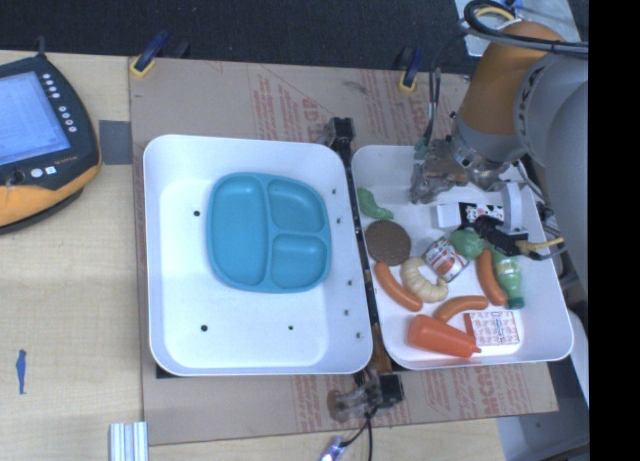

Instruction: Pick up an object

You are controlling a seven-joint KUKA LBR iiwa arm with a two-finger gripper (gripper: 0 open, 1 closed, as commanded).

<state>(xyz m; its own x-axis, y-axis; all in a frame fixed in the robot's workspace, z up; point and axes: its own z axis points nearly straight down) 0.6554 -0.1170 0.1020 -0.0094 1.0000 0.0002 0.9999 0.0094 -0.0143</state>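
My gripper (pixel 431 183) hangs low over the back of the right bin (pixel 560 344), under the orange-banded wrist. Nothing can be seen held in it. Just in front of it lie a green leaf (pixel 374 204), a brown round patty (pixel 387 242) and a black-and-white packet (pixel 468 215). Further forward are a small can (pixel 445 257), a pale curved banana piece (pixel 425 280), two orange sausages (pixel 397 287) (pixel 460 307), a carrot (pixel 439 337) and a red-and-white box (pixel 495 329). Green vegetables (pixel 508 282) and another sausage (pixel 486 273) lie at the right side.
The left bin (pixel 170 249) holds a blue divided plate (pixel 268 232). A handheld control pendant (pixel 35 139) rests on the bench at far left. Clamps (pixel 342 132) sit between the bins at the back and front. The arm's body fills the upper right.
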